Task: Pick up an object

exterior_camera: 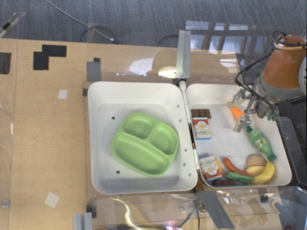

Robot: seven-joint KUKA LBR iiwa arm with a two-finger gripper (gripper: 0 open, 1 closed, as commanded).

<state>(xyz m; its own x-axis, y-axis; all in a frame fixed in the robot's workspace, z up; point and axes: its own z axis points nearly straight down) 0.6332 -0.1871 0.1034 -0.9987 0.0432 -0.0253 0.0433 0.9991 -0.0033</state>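
Likely target: small orange piece (236,112) in the right bin (218,92), near its back wall, just up-left of the green bottle (259,142). Pincer (243,116) hangs right over that piece, fingers look slightly apart, nothing visibly between them; contact unclear. Step, as I read it: final approach, grasp not made. Next: drop straight down, straddle the piece, close without nudging the bottle. Other items sit further from the bottle: boxes (202,123) to its left, banana (265,173) below. Green tray (145,142) in left bin (100,143).
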